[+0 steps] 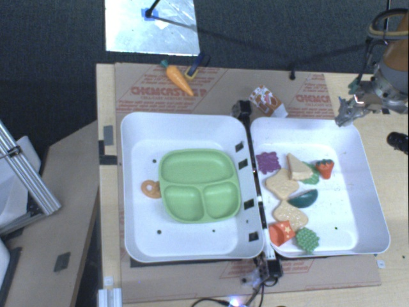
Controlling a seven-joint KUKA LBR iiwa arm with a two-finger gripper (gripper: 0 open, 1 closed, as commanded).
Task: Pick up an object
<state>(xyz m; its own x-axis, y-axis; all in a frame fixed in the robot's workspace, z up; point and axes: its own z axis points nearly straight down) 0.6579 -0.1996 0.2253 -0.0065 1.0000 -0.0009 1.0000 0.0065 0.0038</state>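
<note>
The right bin [364, 171] holds several toy foods: a purple grape bunch [268, 162], a tan wedge [298, 167], a red strawberry [325, 168], a beige cookie shape [278, 185], a dark green piece [303, 199], an orange-red piece [279, 233] and a green bumpy piece [307, 239]. My gripper [348, 114] hangs at the bin's far right corner, above the rim and apart from all the toys. Nothing shows between its fingers.
The left bin [137, 171] holds a green divided plate [199, 185] and a small orange pretzel [151, 188]. Behind the bins lie a toy carrot [179, 79] and a small packet [264, 100]. A metal sheet [152, 19] sits at the back.
</note>
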